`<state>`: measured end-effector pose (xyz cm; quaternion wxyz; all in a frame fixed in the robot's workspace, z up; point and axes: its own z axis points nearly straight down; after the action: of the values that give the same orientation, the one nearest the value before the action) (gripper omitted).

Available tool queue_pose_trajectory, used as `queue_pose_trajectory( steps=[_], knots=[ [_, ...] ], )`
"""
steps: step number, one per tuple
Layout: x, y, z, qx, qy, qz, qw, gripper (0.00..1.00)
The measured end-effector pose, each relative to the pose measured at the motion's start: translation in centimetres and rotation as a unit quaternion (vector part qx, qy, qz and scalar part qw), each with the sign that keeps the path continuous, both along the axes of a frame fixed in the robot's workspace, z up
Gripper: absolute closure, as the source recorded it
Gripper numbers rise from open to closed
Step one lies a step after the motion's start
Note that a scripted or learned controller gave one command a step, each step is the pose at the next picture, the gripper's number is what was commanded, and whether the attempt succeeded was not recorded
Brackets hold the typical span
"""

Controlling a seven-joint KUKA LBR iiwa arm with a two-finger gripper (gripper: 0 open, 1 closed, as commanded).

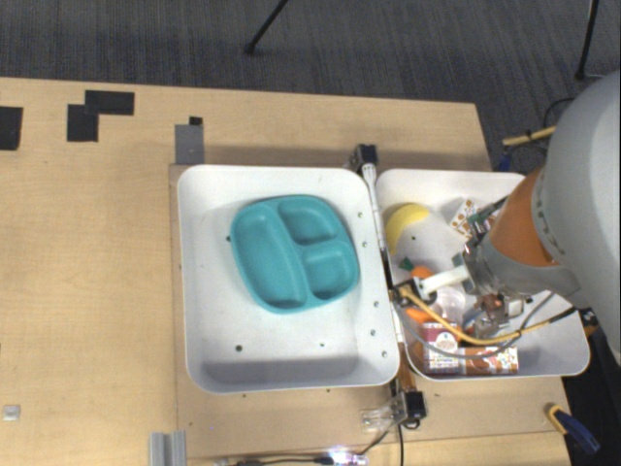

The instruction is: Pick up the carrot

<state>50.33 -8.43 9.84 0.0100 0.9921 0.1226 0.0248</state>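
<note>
So the pickup isn't done yet, as far as I can see. The carrot (420, 276) is lying in the right bin (572, 357), close to the wall it shares with the left bin (199, 260), just below a yellow lemon-looking thing (408, 222). Only a small orange stub of it shows, since the robot's own hardware covers the rest.

The gripper (485, 309) is down in that same bin, a bit to the right of the carrot, over a pile of printed packets (466, 359). I can't tell how far open it is from this angle, and nothing is visibly in its grasp. My guess is that closing on the carrot and lifting it are both left to do.

As for direction, the visible bit seems to run roughly left to right across the bin, but I can't tell which end is the tip. The teal divided plate (291, 250) sits alone in the left bin.
</note>
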Motion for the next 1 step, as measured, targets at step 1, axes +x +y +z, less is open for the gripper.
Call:
queue_pose_trajectory(
  steps=[1],
  knots=[
    [11.51, 5.22, 9.22, 0.0094, 0.019, 0.0, 0.9998, 0.0]
  ],
)
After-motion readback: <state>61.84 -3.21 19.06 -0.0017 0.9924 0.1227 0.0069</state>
